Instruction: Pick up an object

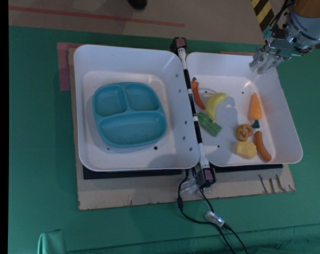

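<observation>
Gripper (pixel 263 63): over far corner of right bin (pixel 286 121); jaws' state indiscernible. Carrot (pixel 255 108): just below gripper, lying apart from sausage (pixel 263 145). Advice: descend over carrot's middle, jaws spanning its width

Two white bins (pixel 128 62) — one blue plate (pixel 129 114), perhaps seven toy foods (pixel 255 108).

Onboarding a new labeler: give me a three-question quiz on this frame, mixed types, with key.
1. True or false: the blue divided plate lies in the left bin.
2. Which lies nearest the gripper? A) carrot B) corn C) banana
3. Fill in: the sausage lies in the ___ bin.

Key: 1 true; 2 A; 3 right.
</observation>
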Controlling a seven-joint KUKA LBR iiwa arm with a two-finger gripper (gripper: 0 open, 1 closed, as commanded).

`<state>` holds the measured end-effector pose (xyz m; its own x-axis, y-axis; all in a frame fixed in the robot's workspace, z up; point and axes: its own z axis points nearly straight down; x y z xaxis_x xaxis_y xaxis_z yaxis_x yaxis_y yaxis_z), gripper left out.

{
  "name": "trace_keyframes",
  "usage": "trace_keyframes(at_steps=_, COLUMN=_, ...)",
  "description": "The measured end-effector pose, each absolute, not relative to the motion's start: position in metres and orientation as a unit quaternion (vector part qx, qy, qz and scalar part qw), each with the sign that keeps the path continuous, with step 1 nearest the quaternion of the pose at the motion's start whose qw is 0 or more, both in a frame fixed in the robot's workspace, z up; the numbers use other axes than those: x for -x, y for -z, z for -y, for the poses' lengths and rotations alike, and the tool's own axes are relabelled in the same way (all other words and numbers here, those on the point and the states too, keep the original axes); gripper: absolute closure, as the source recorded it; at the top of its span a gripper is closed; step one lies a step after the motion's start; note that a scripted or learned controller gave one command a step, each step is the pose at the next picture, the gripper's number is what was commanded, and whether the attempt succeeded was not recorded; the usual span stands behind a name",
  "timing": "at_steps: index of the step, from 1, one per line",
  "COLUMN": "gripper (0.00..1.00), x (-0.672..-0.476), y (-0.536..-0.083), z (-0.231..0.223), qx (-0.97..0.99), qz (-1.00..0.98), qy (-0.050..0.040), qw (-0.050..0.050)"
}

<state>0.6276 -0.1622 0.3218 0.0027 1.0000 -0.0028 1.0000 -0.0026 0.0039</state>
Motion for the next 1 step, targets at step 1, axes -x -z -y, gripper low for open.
trace_keyframes(at_steps=1, gripper=1.0, x=-0.7012, y=-0.34, z=0.1871, qx=-0.708, qz=-0.706, qy=0.0003, qw=0.002)
